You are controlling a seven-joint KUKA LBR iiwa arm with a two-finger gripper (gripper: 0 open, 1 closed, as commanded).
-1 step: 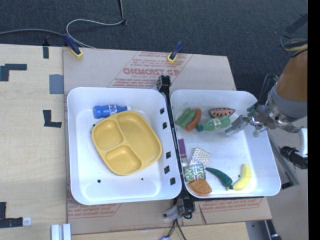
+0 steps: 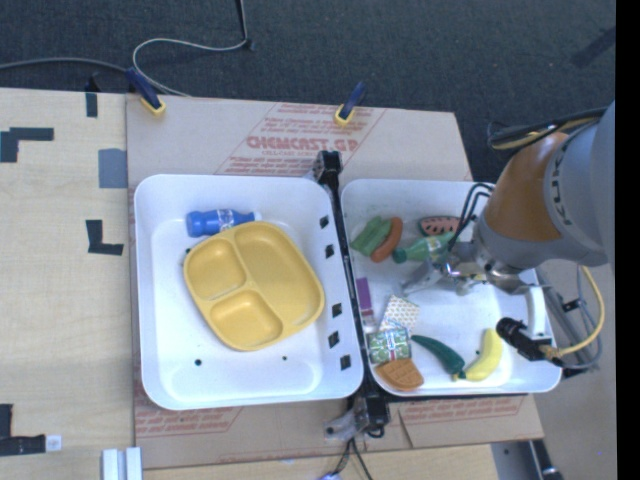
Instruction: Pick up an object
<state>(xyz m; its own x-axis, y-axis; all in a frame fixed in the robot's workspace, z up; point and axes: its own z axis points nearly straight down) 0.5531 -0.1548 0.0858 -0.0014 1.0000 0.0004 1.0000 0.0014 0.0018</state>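
Over the right bin [image 2: 520,380], my gripper [image 2: 428,271] sits low.
Finger state: cannot tell. Green toy bottle [image 2: 412,253] just beside it; banana [image 2: 484,358] well apart.

Two white bins sit before me: the left bin [image 2: 160,368] and the right bin [image 2: 530,380]. In the left I count one yellow divided tray [image 2: 254,284] and one blue bottle [image 2: 212,222]. In the right I count one banana [image 2: 485,358], one dark green pepper [image 2: 437,352], one watermelon slice [image 2: 437,225], one orange wedge [image 2: 400,374], and perhaps two small printed packets [image 2: 392,330], though clutter blurs them.
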